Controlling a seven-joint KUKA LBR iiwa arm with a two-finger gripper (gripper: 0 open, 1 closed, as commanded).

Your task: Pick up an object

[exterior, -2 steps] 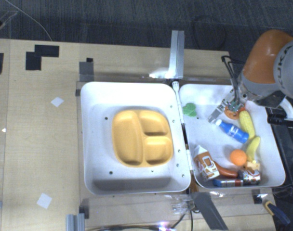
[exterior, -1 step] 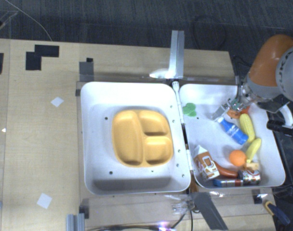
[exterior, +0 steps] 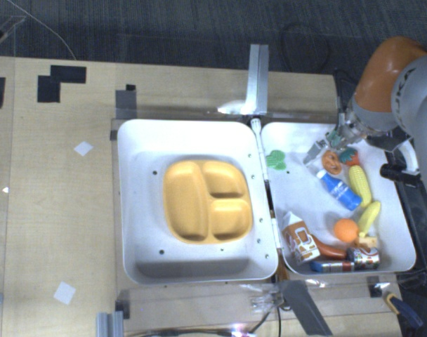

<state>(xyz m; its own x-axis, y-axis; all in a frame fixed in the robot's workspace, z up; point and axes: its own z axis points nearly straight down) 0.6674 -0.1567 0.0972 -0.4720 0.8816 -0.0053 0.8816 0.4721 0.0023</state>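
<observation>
I see the gripper [exterior: 338, 140] over the right bin [exterior: 407, 262]; its fingers' state I cannot tell, and the carton [exterior: 298, 238] label stays unreadable.

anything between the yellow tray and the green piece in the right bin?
In the camera view, bare floor of the left bin, then the two bins' adjoining rims, separate the yellow tray from the green piece.

Robotics lab. Arm [exterior: 399, 83] over two white bins [exterior: 129, 188] on a plywood tabletop [exterior: 52, 209]. Cables [exterior: 31, 27] run across dark carpet.
</observation>
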